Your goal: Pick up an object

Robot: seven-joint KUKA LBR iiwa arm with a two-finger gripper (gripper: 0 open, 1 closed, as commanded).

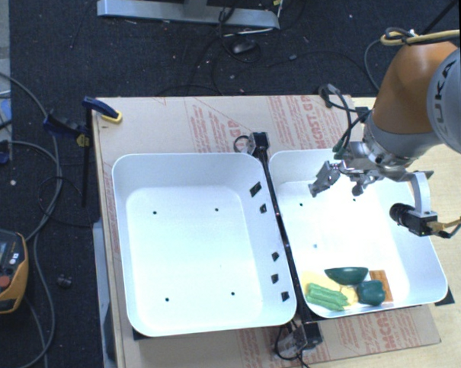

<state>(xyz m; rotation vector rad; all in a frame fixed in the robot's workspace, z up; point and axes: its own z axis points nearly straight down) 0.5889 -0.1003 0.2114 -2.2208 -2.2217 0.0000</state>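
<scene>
Two white bins sit side by side on the bench: left bin [139, 176], right bin [429, 274]. All objects lie clustered at the near edge of the right bin: dark green bowl-shaped piece [346, 274], light green ridged object [326, 296] just left and below it, teal green chunk [371, 292] to its right, touching or nearly so. Flat yellow piece [317, 278] lies under or beside the ridged object; small orange-brown item [380, 276] sits behind the teal chunk. Arm [417, 87] enters from the right, orange band above the wrist. Gripper [342, 180] hangs over the far part of the right bin, well apart from the cluster. Fingers [322, 182] spread open, nothing between them. Cardboard sheet [182, 117] under both bins.
</scene>
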